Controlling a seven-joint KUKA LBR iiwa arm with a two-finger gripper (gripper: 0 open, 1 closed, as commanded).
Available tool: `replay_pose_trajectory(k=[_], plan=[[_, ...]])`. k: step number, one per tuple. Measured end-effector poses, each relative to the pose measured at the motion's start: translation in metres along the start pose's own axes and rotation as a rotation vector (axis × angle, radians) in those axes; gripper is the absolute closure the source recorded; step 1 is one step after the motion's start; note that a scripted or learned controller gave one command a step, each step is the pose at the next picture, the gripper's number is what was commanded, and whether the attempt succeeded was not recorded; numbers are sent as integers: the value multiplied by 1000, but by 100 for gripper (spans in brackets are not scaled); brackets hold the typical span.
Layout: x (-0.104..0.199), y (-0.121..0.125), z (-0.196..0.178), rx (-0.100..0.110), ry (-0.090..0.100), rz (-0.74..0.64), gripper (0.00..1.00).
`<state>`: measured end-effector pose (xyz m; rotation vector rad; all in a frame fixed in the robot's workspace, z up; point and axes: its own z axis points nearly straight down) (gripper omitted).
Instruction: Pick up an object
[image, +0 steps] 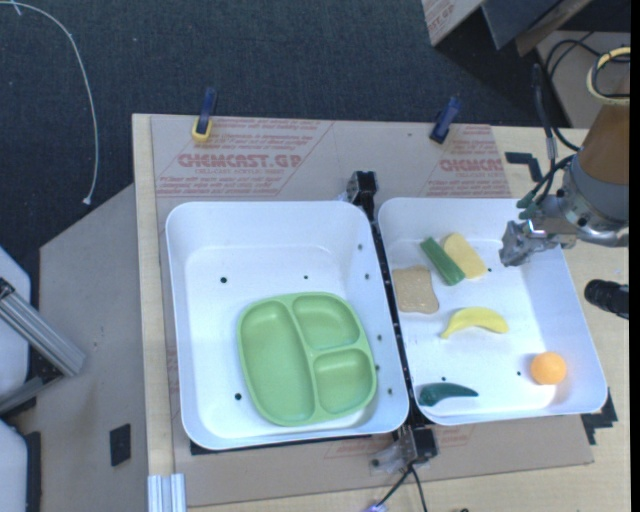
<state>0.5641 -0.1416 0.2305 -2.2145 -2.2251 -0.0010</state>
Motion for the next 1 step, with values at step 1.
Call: replay_pose_trajectory(k=[1], plan=[[63,-4,1,1,0,0,100]])
